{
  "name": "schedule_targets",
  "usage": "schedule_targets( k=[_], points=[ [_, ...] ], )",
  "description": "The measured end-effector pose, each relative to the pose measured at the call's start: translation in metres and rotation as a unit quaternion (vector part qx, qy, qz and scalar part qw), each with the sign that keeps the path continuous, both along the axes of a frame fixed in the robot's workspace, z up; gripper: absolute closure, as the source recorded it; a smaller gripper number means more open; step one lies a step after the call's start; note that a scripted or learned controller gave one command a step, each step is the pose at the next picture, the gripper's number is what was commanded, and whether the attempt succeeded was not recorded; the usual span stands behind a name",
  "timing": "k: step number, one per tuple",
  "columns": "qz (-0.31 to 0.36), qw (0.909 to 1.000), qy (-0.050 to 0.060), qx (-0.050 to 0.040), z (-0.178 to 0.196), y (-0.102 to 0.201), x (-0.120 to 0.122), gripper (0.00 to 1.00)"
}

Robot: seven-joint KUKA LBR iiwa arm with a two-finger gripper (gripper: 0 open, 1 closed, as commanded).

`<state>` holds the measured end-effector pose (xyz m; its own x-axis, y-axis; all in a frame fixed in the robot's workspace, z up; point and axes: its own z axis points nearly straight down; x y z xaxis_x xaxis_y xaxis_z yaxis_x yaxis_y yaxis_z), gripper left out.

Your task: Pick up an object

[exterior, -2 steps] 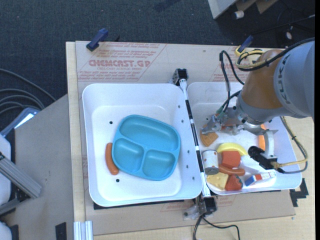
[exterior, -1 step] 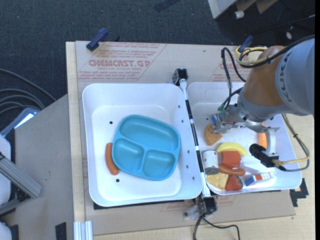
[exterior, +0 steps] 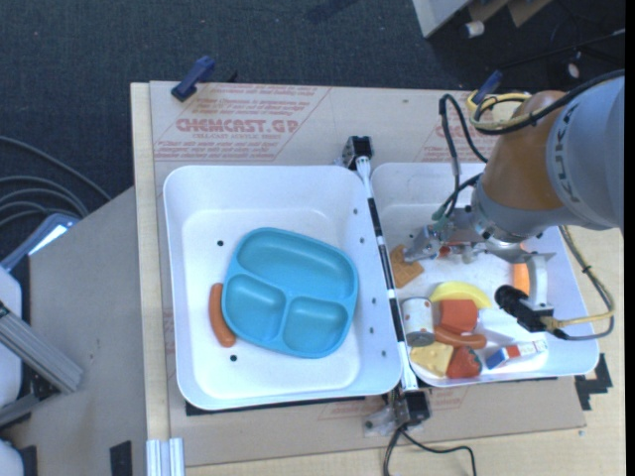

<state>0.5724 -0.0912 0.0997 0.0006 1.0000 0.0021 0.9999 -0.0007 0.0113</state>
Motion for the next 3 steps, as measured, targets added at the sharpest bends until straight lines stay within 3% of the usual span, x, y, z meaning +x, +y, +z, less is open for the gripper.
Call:
schedule_targets(
  k=[1, 2, 3],
  points=[
    [0.000, 1.0000, -0.001, 0.0006, 0.010, 0.001, 0.001, 1.00],
    [0.000, 1.0000, -0.001, 0.0006, 0.010, 0.001, 0.001, 0.00],
    [0.000, 1.0000, 0.006, -0.0009, -0.016, 0.000, 0.009, 0.00]
  ],
)
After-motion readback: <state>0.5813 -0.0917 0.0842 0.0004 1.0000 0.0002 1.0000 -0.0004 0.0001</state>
